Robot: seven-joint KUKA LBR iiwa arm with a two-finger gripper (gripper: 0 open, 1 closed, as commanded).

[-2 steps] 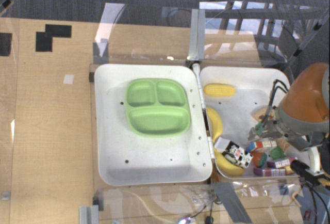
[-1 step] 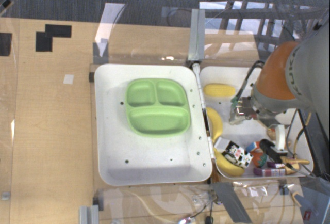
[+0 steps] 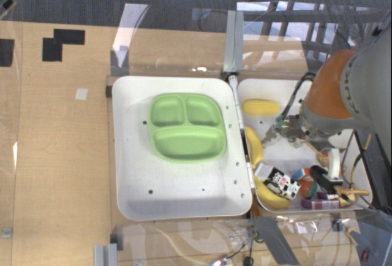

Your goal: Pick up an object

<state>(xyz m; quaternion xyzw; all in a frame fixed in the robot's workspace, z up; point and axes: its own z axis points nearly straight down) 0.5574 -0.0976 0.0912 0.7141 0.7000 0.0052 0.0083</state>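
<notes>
Camera view: arm (image 3: 343,90) hides much of right bin (image 3: 269,90); gripper (image 3: 288,133) state unreadable.

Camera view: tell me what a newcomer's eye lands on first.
The green divided plate stands out, lying alone in the middle of the left bin. Next comes the arm's orange band over the right bin, where a banana and small clutter crowd the near end.
</notes>
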